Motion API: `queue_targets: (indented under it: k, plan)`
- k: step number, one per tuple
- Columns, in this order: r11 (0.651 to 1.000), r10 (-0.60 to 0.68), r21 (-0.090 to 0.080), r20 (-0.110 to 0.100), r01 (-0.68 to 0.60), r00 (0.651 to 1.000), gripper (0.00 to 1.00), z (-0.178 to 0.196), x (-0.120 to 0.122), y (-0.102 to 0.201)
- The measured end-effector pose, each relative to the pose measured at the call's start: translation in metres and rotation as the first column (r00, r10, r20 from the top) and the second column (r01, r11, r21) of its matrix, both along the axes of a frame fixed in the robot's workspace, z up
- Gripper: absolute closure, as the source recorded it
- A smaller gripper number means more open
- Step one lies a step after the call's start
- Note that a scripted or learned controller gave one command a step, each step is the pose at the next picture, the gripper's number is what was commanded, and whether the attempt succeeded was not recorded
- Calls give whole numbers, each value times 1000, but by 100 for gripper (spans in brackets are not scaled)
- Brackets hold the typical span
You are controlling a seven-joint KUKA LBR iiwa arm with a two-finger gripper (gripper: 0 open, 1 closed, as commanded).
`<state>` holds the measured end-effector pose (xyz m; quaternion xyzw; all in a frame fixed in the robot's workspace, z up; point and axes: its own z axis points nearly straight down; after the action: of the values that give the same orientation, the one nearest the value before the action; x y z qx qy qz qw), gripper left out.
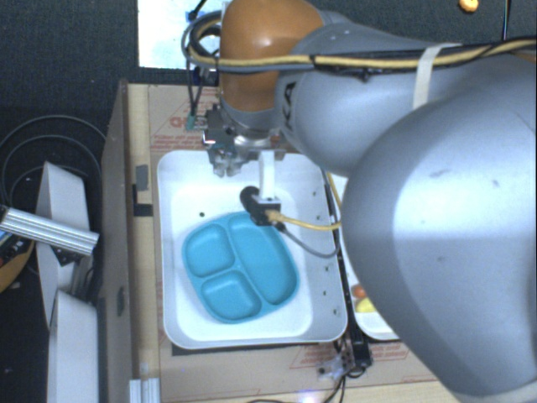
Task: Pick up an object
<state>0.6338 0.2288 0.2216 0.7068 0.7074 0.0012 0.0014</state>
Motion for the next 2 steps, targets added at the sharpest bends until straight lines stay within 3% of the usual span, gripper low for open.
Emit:
queue_targets:
  k: [1, 2]
  plan:
    - [1000, 1, 0, -1, -1, 1000, 0, 1, -1, 0]
    - [1000, 5, 1, 2, -5, 1000, 100, 13, 0, 0]
